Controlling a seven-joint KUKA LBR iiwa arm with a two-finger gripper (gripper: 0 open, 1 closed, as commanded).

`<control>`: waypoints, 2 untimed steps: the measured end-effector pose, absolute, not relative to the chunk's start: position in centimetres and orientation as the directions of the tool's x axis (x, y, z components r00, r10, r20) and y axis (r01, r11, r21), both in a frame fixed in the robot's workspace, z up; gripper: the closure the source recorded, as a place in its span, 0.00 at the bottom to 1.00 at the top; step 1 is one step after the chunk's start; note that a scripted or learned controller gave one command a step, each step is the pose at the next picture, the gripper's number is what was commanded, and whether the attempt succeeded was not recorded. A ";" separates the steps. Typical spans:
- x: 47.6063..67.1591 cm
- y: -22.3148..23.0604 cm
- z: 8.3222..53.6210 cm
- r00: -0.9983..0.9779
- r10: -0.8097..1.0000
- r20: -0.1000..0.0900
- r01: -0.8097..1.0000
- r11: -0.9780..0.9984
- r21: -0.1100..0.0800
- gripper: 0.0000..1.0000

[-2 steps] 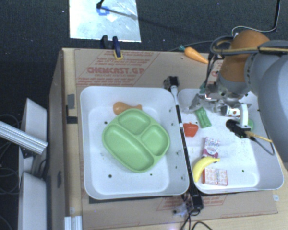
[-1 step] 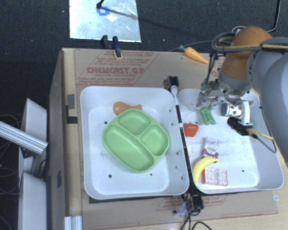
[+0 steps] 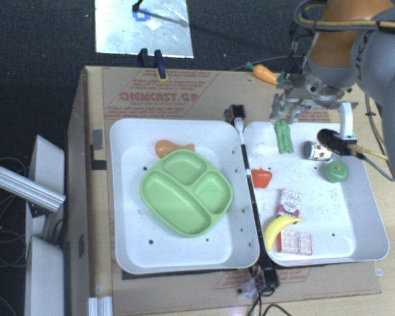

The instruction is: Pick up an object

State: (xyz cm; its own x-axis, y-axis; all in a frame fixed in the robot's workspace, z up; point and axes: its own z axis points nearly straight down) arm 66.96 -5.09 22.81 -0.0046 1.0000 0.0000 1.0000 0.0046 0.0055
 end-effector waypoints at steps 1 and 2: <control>65.6 0.2 24.9 -0.005 1.000 0.001 1.000 0.005 0.003 1.00; 65.6 0.2 24.8 -0.005 1.000 0.000 1.000 0.005 0.003 0.00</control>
State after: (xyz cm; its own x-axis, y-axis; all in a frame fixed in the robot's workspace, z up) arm 65.56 0.19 24.84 -0.0047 1.0000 0.0004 1.0000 0.0047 0.0027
